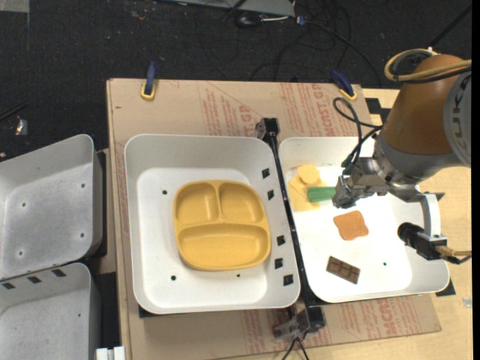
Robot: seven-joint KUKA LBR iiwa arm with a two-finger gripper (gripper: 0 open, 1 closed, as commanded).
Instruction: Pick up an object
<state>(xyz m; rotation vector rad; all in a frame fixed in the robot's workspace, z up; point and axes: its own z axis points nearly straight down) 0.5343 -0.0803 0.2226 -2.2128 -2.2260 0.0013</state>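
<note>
The right bin [390, 276] holds several small things. A green piece [320, 194] lies beside two yellow pieces [304, 182] at the bin's far left. An orange-brown slice [350, 225] rests near the middle, and a dark brown chocolate bar [343, 270] sits toward the front. My gripper [343, 195] hangs low over the bin, right at the green piece's right end and just above the orange-brown slice. The wrist hides where the gripper meets the green piece.
The left bin [150, 201] carries a yellow divided plate [222, 225]. A black divider with clips [283, 216] runs between the two bins. Grey trays [45, 201] lie off the bench to the left. The arm covers the right bin's far right corner.
</note>
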